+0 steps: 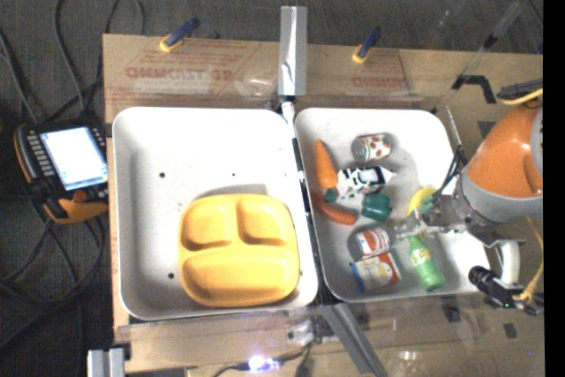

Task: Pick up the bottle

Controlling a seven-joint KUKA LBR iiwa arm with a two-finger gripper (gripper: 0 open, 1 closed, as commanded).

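Observation:
The green bottle (425,262) lies on its side in the right bin (441,132), near the front right corner, with its cap end pointing toward the back. My gripper (433,214) hangs just behind the bottle's cap end, at the right side of the bin, below the arm's orange band (508,168). From this angle the arm's own body hides the gripper's tip. Nothing shows as lifted off the bin floor.
Close on the bottle's left lie two cans (369,240) (377,271). Further back are a green cup (376,207), a yellow piece (419,199), two carrots (325,165) (335,212), a cow-patterned carton (364,179) and another can (372,146). The left bin (141,146) holds a yellow divided plate (238,249).

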